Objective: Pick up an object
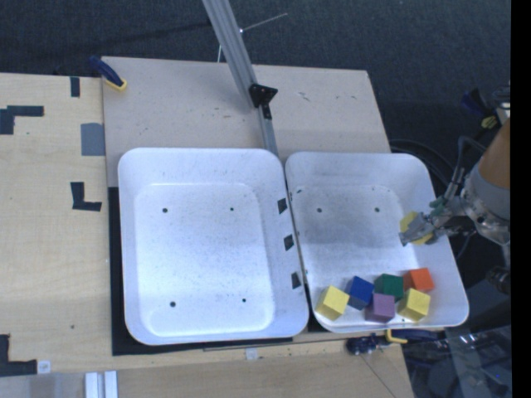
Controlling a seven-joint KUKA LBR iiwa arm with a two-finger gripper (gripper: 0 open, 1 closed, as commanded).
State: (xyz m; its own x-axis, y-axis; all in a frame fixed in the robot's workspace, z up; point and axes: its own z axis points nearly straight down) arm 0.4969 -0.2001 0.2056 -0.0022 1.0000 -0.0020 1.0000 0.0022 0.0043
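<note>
Small yellow block (412, 223): right white shallow bin (348, 189), right side, apparently pinched between the two-finger gripper's (417, 229) fingers, though blurred. Likely light, rigid, smooth; grip flat opposing faces. Six coloured cubes (377, 295) cluster near edge. Left white shallow bin (199, 247) alongside, on plywood bench (182, 98); ample room.

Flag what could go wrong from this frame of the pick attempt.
1. The claw pinches a yellow block only at its fingertips above the right bin; the hold looks shallow, so the block may slip out.
2. If dropped, it could land on the cluster below, such as the orange block or green block, and bounce toward the bin's rim.
</note>
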